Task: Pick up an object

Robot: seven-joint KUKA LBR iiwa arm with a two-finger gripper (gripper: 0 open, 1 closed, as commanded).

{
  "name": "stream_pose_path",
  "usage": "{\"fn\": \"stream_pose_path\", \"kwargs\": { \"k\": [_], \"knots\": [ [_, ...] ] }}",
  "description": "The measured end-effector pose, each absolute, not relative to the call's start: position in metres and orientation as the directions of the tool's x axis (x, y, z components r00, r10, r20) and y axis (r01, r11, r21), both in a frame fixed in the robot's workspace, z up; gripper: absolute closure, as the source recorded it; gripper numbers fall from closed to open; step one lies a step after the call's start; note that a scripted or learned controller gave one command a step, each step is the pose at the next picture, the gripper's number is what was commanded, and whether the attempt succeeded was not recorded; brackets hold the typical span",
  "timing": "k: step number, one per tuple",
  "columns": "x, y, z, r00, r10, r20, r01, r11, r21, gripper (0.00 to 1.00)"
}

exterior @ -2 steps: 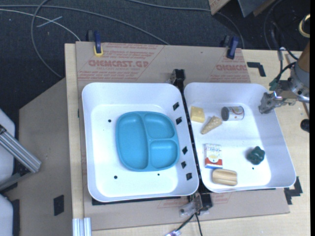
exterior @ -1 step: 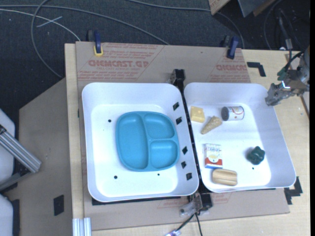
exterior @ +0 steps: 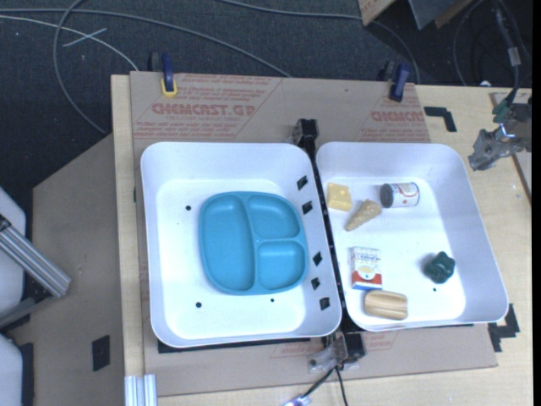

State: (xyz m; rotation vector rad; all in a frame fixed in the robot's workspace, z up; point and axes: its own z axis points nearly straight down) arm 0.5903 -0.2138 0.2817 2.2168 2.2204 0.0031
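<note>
- Left white bin (exterior: 161, 227): a blue three-compartment plastic plate (exterior: 253, 242) lies flat in its middle.
- Right white bin (exterior: 473, 227): a yellow cheese square (exterior: 339, 196) and a pale cheese wedge (exterior: 363, 214) sit near a small tin can (exterior: 400, 194) lying on its side.
- Lower down, a red-and-white carton (exterior: 366, 269) lies just above a tan bread roll (exterior: 385, 304).
- Well apart, a dark green lump (exterior: 439, 267).
- Far right, the end effector (exterior: 499, 138) hangs over the bench (exterior: 76, 227), outside the bins; open or closed, I can't tell.

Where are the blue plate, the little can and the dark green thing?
blue plate (exterior: 252, 242), camera view, its middle where the dividers meet.
little can (exterior: 401, 194), camera view, the middle of its side.
dark green thing (exterior: 439, 267), camera view, its top.
</note>
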Motion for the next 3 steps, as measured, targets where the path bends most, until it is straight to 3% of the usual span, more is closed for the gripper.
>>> {"fn": "stream_pose_path", "kwargs": {
  "k": [3],
  "knots": [
    [0.622,-0.068,0.27,-0.003,1.0,0.0,1.0,0.003,0.002,1.0]
  ]
}}
